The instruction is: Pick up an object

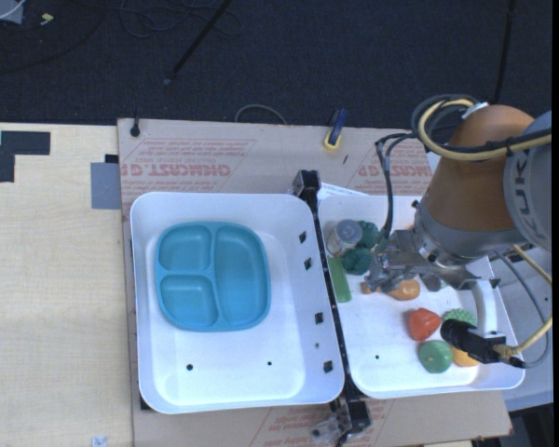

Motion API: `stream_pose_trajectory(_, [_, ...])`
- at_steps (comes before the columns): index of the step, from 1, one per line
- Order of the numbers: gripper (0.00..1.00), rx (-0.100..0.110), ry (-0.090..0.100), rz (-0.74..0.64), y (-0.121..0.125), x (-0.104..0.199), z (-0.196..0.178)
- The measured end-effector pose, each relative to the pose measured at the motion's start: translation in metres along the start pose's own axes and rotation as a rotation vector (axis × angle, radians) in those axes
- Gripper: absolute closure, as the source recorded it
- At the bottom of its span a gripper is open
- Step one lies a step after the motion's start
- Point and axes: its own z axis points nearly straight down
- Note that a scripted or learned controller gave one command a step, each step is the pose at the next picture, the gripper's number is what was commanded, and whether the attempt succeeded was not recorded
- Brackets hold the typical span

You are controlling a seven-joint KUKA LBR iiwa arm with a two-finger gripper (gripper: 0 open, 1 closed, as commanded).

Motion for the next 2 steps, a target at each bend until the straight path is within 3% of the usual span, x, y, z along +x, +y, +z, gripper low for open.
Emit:
stream_pose_trajectory(1, [1.0, -0.001, -0.001, 0.003, 0.005, -0.014, -0.009])
stream_pose_trajectory(2, [1.0, 0.001, -0.001, 0.004, -0.001, -0.011, 0.011])
